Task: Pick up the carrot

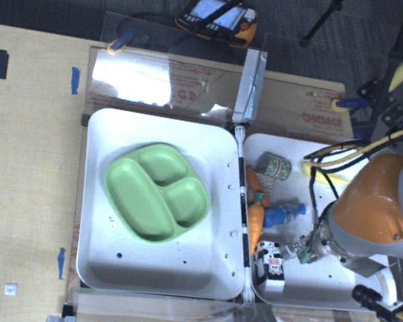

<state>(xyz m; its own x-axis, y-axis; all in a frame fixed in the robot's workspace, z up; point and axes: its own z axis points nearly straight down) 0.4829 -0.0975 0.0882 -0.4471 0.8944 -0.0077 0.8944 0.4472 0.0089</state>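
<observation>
Low over right bin [333, 285], gripper [270, 264] beside carrot [254, 223]

Desk [17, 189] looks like pale matt wood. Both bins [115, 136] smooth white plastic, slight sheen. Green divided tray [156, 191] matt plastic, smooth. Carrot [253, 224] dull orange, faintly ridged. Small can [273, 166] shiny metal. Orange arm band [376, 198] glossy. Clear glossy sheet [169, 77] behind bins.
</observation>
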